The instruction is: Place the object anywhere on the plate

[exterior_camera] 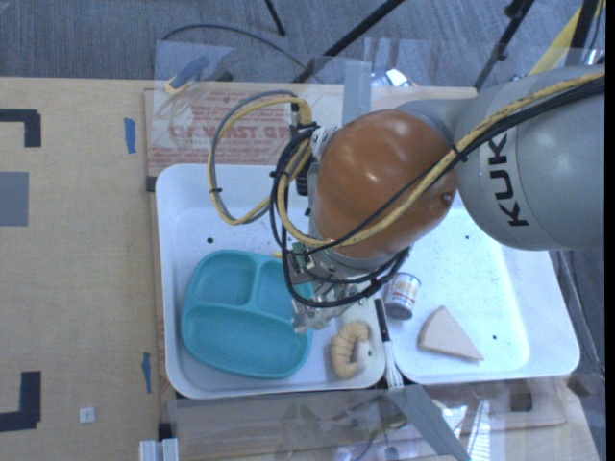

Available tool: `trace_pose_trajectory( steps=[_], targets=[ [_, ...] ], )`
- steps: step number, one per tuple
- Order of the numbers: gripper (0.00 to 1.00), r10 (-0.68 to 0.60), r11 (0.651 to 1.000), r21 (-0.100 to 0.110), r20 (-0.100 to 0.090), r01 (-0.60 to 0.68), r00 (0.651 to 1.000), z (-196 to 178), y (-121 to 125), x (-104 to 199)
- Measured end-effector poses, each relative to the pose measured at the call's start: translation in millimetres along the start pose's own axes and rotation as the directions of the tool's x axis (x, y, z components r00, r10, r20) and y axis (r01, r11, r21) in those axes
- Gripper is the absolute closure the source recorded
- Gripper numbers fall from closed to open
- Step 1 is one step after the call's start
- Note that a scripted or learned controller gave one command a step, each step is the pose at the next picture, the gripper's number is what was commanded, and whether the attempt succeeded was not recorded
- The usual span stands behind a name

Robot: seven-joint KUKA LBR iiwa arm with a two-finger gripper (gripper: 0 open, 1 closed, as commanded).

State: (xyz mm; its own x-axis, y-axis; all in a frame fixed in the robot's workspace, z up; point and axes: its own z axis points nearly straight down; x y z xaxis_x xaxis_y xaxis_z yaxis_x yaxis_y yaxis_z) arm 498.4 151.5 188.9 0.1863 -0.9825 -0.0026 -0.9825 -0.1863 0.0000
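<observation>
The end effector (pixel 309 317) is seen low over the right rim of the teal plate (pixel 240 317); whether anything is held cannot be told. If the pale croissant-like object (pixel 349 346), lying just beside the plate in the left bin (pixel 178 219), is meant, it could be nudged away. The can (pixel 402 294) and wedge (pixel 448 335) sit in the right bin (pixel 548 344), apart.

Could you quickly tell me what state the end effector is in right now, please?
End effector: cannot be told; it sits low over the right edge of the teal plate, beside the croissant.
</observation>
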Motion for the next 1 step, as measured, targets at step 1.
trace_pose_trajectory(
  steps=[1],
  targets=[
    [1.0,0.081,0.997,0.004,0.003,-0.081,0.997,-10.3,-104.2,-41.1]
  ],
)
